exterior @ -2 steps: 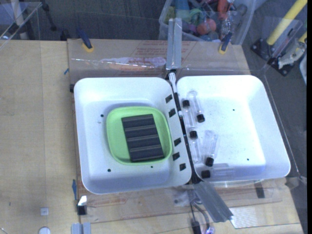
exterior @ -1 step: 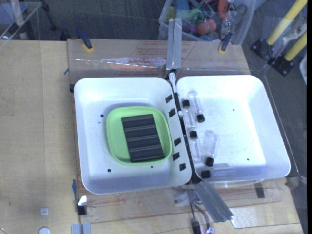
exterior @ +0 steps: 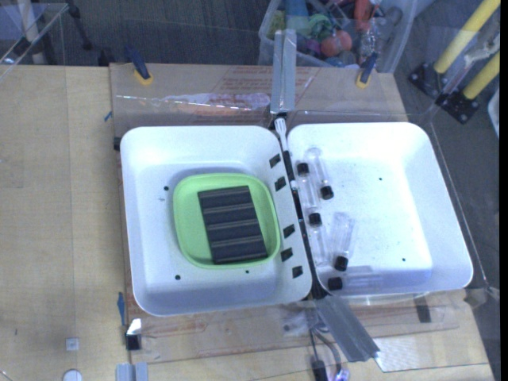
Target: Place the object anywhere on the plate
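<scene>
A light green square plate (exterior: 184,217) lies in the left white bin (exterior: 143,173), a little below its middle. A black ribbed rectangular block (exterior: 232,225) rests flat on the plate and covers most of its centre, with its long side running away from the camera. The block is fully inside the plate's rim.
The right white bin (exterior: 397,189) holds several clear tubes with black caps (exterior: 341,240) along its left side, near the divider (exterior: 294,213). A clear box of colourful toys (exterior: 341,14) stands behind the bins. Wooden bench surface (exterior: 55,213) lies to the left.
</scene>
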Available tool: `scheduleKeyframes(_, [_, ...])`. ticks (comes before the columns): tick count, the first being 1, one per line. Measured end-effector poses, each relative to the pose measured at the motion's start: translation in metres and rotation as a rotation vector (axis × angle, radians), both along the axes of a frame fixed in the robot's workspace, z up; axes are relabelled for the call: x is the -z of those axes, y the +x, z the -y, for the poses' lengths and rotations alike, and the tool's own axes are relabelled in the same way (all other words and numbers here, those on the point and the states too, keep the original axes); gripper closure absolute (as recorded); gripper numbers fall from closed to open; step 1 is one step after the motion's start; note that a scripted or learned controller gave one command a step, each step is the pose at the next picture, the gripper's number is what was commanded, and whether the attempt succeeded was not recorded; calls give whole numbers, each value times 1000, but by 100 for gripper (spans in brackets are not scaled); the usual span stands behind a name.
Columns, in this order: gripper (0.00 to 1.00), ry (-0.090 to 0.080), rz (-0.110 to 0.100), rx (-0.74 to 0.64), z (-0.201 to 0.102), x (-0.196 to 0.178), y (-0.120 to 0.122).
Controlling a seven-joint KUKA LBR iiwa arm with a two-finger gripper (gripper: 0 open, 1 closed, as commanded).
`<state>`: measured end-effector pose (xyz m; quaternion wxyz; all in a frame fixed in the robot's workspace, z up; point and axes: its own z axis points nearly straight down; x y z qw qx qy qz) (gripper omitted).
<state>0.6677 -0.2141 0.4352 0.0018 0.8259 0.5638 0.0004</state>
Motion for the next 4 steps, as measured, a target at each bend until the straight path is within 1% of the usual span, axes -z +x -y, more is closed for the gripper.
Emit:
scheduleKeyframes(2, [0,1,-4,84,-1,1,0])
scheduleKeyframes(3, [0,1,-4,70,-1,0,0])
scheduleKeyframes(4, [0,1,-5,106,-1,0,0])
